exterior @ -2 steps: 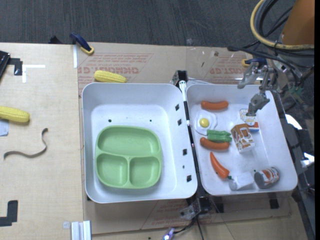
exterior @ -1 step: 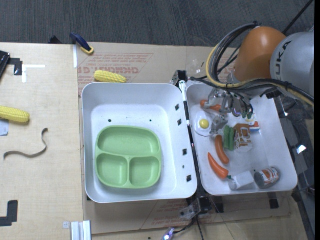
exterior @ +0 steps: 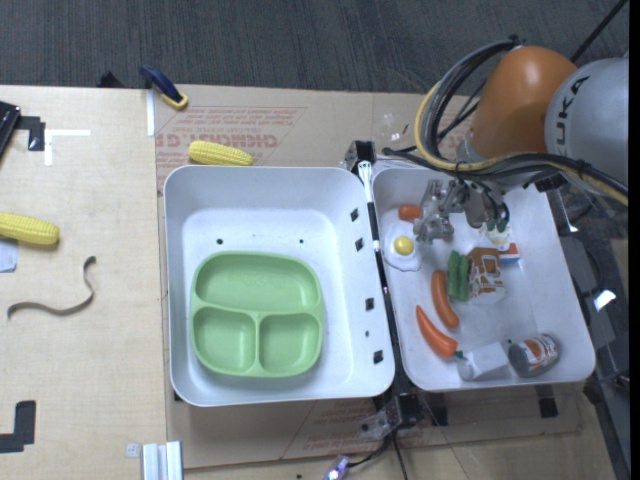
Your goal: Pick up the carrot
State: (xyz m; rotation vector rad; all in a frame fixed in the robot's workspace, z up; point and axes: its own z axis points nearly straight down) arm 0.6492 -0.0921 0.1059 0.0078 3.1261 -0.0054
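Observation:
The carrot [exterior: 435,331] is orange with a small green end. It lies aslant in the front left part of the right bin [exterior: 565,298]. My gripper [exterior: 433,225] hangs over the back of that bin, well behind the carrot and apart from it. It is just right of a fried egg toy [exterior: 403,248] and a small orange piece [exterior: 409,211]. Nothing shows in its grasp.
A reddish sausage [exterior: 444,298] lies just behind the carrot. A green item [exterior: 457,275], a printed box [exterior: 486,272], a can [exterior: 536,353] and a white piece [exterior: 483,362] crowd the right bin. The left bin [exterior: 180,268] holds a green divided tray [exterior: 258,313]. Two corn cobs [exterior: 219,153] [exterior: 28,229] lie on the bench.

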